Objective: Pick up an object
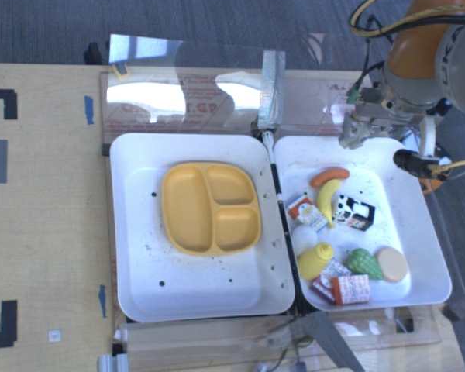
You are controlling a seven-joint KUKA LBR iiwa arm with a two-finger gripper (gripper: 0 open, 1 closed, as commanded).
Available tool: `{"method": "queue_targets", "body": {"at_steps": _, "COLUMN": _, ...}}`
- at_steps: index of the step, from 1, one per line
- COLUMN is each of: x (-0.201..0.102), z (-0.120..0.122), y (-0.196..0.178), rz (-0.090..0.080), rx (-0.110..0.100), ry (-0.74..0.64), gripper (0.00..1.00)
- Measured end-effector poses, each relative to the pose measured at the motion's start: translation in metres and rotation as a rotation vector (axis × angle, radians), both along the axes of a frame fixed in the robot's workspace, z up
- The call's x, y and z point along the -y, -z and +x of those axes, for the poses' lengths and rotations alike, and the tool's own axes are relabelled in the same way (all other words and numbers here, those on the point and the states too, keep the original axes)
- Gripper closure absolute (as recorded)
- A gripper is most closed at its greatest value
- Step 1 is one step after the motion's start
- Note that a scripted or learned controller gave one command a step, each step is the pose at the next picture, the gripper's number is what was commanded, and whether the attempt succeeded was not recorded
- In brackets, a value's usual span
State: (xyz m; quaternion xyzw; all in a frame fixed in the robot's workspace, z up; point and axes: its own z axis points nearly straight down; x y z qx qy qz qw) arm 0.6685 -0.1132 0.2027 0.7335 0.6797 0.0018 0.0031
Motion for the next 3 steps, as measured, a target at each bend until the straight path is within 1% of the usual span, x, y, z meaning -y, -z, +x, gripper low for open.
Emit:
{"method": "queue_targets", "body": {"at_steps": 1, "x": 0.000, "z": 0.000, "y": 0.001, "rz": 0.000, "rx": -0.001, "ry": 0.000, "gripper": 0.00}}
{"method": "queue_targets", "body": {"at_steps": 2, "x": -0.040, "z": -0.020, "y": -0.076, "rz": 0.000, "rx": 0.002, "ry": -0.200, "gripper": 0.00}}
{"method": "queue_targets", "body": {"at_steps": 3, "x": -0.030, "z": -0.030, "y": -0.155, "rz": 0.000, "rx": 0.002, "ry": -0.025, "gripper": 0.00}}
